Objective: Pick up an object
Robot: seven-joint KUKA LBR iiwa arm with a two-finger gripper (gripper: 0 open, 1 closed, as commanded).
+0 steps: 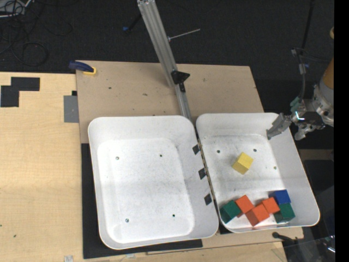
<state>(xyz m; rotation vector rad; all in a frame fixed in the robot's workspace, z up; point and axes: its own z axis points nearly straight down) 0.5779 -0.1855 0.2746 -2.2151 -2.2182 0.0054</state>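
A: Where is the tool point(290, 123) sitting?

B: It is hanging over the upper right rim of the right bin point(305, 173). One grey finger point(277, 126) is pointing into the bin; whether the tool is wide or narrow, I cannot tell. Nothing is showing between its fingers.

A: Where are the objects lying?

B: A yellow block point(242, 162) is lying alone near the bin's middle. Orange blocks point(258, 209), green blocks point(230, 209) and a blue block point(282, 196) are clustering at its lower edge. The left bin point(109, 130) is sitting beside it on the table point(43, 162).
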